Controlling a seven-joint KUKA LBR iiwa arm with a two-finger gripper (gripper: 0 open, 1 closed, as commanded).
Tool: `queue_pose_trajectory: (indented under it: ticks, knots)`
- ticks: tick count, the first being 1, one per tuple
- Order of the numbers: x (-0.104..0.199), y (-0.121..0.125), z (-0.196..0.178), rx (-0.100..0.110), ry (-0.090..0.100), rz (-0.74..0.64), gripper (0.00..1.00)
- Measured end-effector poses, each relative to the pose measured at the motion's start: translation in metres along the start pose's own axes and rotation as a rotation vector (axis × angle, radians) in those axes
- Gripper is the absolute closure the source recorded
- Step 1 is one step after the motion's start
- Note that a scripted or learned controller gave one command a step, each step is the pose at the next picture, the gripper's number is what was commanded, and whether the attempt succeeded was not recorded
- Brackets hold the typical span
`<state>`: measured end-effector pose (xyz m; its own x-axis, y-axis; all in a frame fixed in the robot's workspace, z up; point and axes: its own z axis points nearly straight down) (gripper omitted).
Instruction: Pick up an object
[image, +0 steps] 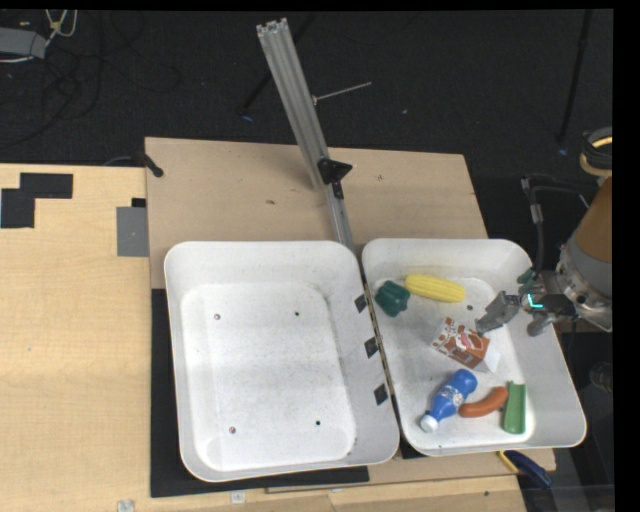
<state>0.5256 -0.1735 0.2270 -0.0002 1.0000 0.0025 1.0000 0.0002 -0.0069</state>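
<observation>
Right now my gripper (503, 312) hangs over the right bin (545, 425), close to its right wall, with my arm (592, 262) coming in across that rim. My fingers (493, 316) stand apart, one dark pad pointing down and left toward the small red-and-white carton (462, 345), and nothing sits between them.

Everything to pick lies in this bin. Just below and left of me is the carton, tilted. Up near the far rim lies the yellow corn cob (434, 289), and the dark green piece (391, 297) touches its left end, right by the divider between the bins. Lower down, the blue bottle (449, 398) lies at a slant, white cap toward the near edge; the orange sausage (483, 403) lies just beside it, and the green stick (514, 408) stands close to the right wall near the front corner.

Open floor shows between the corn and the carton, and along the divider below the green piece. Beyond that, the left bin (200, 290) offers a wide bare floor. A metal rail (300, 110) slants down across the worktop (420, 195) to where the bins meet.
</observation>
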Motion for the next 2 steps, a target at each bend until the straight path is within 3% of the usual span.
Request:
queue_pose_trajectory:
  ticks: [1,2]
  knots:
    - [-0.001,0.001,-0.002,-0.004,-0.001,0.002,0.00]
    - [0.010,0.002,0.055,0.002,0.001,0.003,0.00]
